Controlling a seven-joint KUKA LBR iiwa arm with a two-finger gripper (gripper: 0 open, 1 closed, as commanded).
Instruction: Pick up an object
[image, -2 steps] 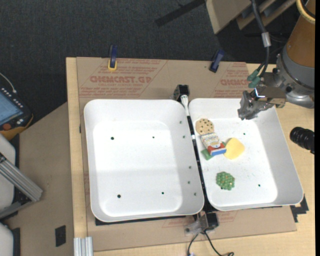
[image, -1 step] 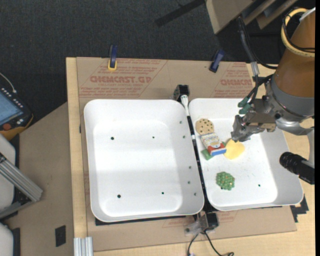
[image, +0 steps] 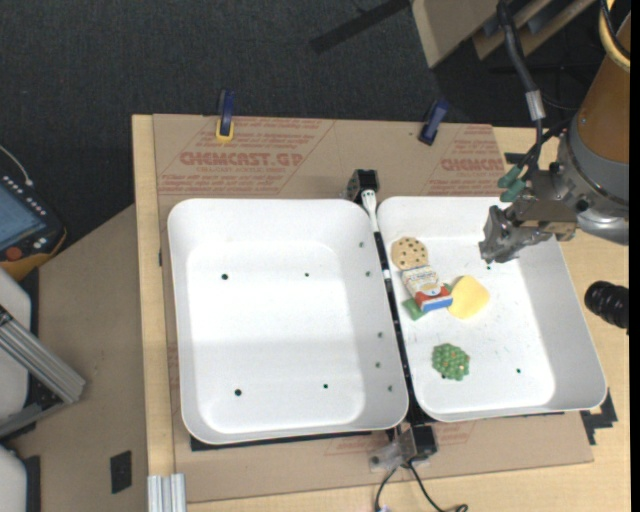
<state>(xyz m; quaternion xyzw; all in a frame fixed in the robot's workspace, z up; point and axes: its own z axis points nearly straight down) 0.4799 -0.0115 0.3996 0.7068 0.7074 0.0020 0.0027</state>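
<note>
Camera view has the gripper (image: 497, 250) poised above the right bin (image: 560, 330), fingers' spread impossible to tell, seemingly approaching; next it must descend onto the yellow piece (image: 470, 298).

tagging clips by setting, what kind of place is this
Probably a robotics lab test bench: two white bins on a clamped board, a pincer over the right one, and small toy foods such as a cookie.
</note>
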